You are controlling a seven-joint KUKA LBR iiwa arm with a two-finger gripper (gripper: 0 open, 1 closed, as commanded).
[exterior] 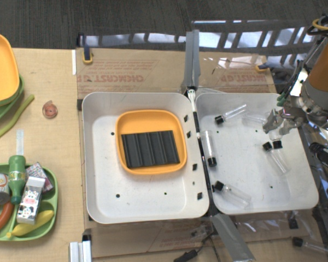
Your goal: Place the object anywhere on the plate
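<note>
Jaws just above capped tube

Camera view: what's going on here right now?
A KUKA arm reaches in from the right, its gripper low over the right bin, which holds several clear vials with black caps. The nearest vial lies just below the gripper, and nothing can be seen between its fingers. The orange plate sits in the left bin with a dark ribbed block on it; no vial is there yet.

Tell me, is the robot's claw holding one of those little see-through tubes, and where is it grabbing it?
It cannot be told. The gripper hangs over the right bin near a black-capped clear tube, but nothing shows between its fingers.
</note>
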